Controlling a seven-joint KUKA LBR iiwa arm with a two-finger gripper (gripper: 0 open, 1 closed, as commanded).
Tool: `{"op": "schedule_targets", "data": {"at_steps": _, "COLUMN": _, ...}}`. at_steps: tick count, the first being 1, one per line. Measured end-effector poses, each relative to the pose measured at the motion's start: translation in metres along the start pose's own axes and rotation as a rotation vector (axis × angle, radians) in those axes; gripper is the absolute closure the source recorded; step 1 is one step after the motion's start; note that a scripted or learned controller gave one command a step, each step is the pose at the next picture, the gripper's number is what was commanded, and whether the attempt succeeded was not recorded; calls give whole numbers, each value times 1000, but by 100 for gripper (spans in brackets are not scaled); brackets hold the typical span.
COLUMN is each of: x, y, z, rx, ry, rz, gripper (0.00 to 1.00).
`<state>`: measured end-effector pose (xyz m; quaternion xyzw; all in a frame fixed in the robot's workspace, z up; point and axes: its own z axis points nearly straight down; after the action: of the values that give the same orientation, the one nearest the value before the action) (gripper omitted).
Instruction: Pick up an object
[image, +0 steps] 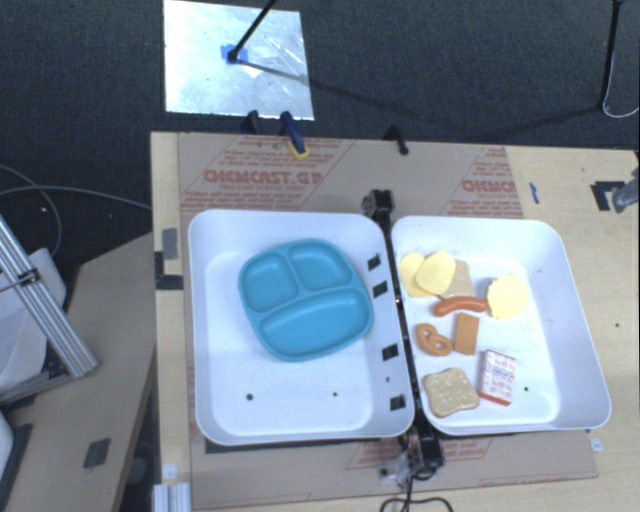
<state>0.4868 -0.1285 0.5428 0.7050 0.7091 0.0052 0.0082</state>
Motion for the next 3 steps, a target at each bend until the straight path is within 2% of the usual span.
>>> {"op": "schedule_targets", "data": {"at_steps": 1, "x": -28, "y": -4, "z": 155, "rx": 31, "ry": 6, "rz": 7, "gripper": 0}}
{"op": "schedule_targets", "data": {"at_steps": 2, "x": -41, "y": 0, "z": 0, "rx": -1, "ry": -3, "rz": 2, "gripper": 0}}
{"op": "schedule_targets", "data": {"at_steps": 3, "x": -79, "y": -4, "z": 119, "rx": 27, "ry": 6, "rz": 8, "gripper": 0}}
